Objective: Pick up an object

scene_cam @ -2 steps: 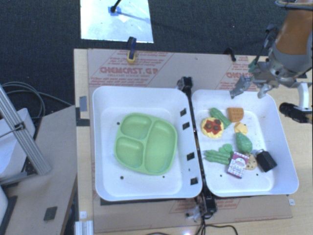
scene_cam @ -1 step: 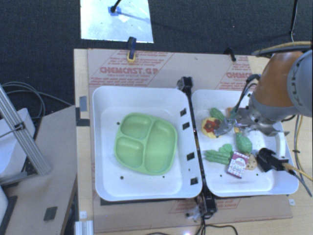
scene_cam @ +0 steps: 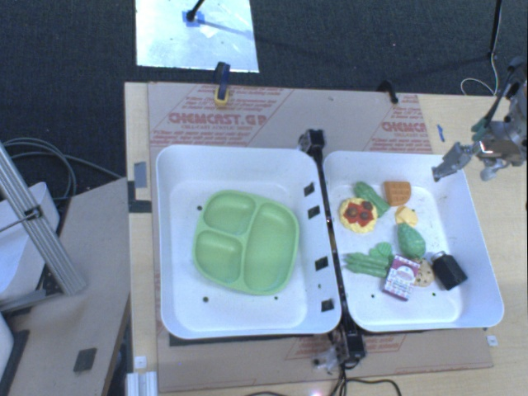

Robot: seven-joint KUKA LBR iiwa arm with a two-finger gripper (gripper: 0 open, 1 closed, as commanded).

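Camera view: wooden bench point(scene_cam: 247, 114), dark carpet point(scene_cam: 66, 40); tool point(scene_cam: 466, 159) jaw state unclear.

You are looking at a robotics lab: white bins point(scene_cam: 247, 159) sitting clamped on a plywood bench point(scene_cam: 280, 110), cables point(scene_cam: 49, 151) trailing over dark carpet point(scene_cam: 66, 48), an aluminium frame point(scene_cam: 37, 221) standing alongside, toy food point(scene_cam: 388, 225) lying as test objects

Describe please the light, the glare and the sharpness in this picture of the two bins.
In the camera view the light is even and soft; the left bin and right bin throw only faint shadows. The metal sheet at the top shines pale with glare. The green tray and the toys look fairly sharp, while the gripper at the right edge is slightly blurred.
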